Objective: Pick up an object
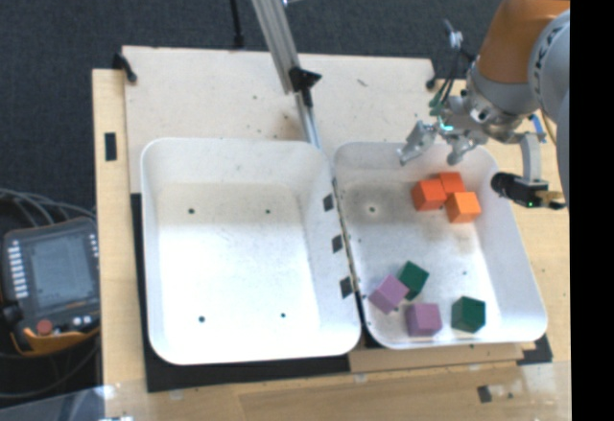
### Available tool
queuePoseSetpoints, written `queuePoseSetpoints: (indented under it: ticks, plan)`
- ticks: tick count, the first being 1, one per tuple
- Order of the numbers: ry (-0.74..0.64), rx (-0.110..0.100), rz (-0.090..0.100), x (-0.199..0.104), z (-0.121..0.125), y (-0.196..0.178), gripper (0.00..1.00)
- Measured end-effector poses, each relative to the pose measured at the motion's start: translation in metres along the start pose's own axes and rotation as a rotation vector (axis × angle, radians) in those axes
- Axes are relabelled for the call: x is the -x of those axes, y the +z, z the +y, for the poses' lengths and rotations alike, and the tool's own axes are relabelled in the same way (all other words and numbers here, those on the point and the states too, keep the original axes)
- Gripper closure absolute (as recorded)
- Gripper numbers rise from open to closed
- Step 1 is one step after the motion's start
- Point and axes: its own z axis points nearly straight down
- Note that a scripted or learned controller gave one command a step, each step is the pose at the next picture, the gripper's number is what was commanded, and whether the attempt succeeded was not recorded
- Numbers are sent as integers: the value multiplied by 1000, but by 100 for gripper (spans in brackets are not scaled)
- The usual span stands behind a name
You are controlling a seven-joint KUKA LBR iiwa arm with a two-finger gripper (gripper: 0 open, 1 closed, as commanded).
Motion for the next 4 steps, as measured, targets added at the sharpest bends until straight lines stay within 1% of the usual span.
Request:
queuePoseSetpoints:
  ticks: [1, 2, 3, 4]
  plan:
    - [-3, 5, -3, 1, 1, -4, 0]
    - [-4, 1, -2, -7, -2, 53, 0]
    - [-3, 12, -4, -6, 1, 78, 0]
    - [-4, 8, -4, -5, 0, 70, 100]
